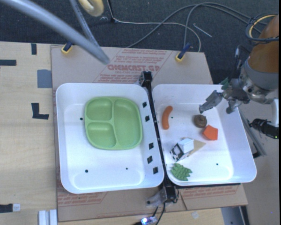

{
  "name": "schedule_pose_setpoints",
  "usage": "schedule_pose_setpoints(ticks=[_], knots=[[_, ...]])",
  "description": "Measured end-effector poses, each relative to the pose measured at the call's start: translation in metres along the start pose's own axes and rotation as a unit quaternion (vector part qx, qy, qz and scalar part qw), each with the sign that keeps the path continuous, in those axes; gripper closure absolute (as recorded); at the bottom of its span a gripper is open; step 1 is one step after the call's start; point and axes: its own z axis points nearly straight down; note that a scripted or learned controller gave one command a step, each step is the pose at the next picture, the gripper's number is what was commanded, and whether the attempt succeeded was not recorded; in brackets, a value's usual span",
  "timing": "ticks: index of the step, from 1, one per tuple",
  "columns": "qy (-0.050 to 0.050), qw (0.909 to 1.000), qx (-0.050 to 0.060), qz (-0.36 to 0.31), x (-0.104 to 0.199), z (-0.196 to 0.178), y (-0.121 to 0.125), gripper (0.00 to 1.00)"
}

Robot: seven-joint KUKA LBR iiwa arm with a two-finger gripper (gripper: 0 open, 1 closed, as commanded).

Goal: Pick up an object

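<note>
Nearest the camera, right bin [234, 172]: green leaf [181, 172] at the front edge, then a white-and-black wedge [186, 147], orange block [210, 133], brown lump [200, 121], sausage [166, 117] near the divider. Hand [221, 102] hangs over the bin's far right, fingers spread, nothing between them. Looks like the approach step: no pick yet. Next move needs a descent onto the lump or block just below it, straddling one item only. Left bin [65, 135] holds a green tray [114, 123]. Bins sit on cardboard over a wooden counter [18, 139]; cables on dark floor beyond.
</note>
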Motion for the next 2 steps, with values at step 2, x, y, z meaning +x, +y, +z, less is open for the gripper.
schedule_pose_setpoints(ticks=[2], knots=[[-0.001,1.0000,-0.004,-0.002,0.002,0.056,0.007,0.00]])
